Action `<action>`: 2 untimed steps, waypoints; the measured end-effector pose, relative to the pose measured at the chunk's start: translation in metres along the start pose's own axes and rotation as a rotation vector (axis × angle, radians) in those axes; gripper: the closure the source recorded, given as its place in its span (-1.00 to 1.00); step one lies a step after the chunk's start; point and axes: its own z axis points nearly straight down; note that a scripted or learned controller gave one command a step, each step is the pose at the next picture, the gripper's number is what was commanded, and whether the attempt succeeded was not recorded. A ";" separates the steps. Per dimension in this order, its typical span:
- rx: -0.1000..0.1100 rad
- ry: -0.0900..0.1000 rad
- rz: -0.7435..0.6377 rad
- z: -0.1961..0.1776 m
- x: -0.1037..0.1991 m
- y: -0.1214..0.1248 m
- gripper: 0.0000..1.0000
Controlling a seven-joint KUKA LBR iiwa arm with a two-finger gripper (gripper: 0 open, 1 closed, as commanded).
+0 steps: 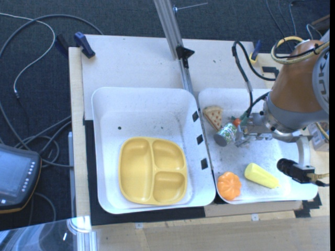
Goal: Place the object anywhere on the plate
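While the yellow plate (153,170) lies bare in the left bin (104,109), centre-left of the frame, the things to move all sit in the right bin (272,195). A small can (226,134) lies on its side at the tip of the tool (242,135), right of centre; whether the tool is apart or clamped on it I cannot tell. Round and on its side, the can could roll away or slip out over the ridge between the bins. The cracker (213,117) just beside it could get knocked.
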 end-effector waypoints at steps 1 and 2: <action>0.000 0.001 0.000 -0.010 0.056 0.024 1.00; 0.001 0.001 0.002 -0.003 0.101 0.048 1.00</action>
